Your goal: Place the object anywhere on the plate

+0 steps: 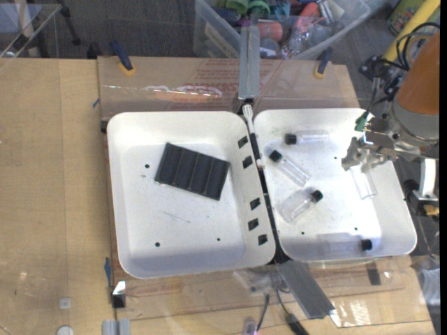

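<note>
A wooden desk carried two shallow white bins side by side; the dark ribbed rectangular plate lay tilted in the left bin. In the right bin, the pincer hung above a clear plastic vial, its long axis running near to far. Whether it was gripped could not be told. The plate lay well to the left. No writing was legible.

From where I stand, nothing here can be read: faint reddish print runs along the cardboard strip behind the bins, too blurred to make out.
</note>
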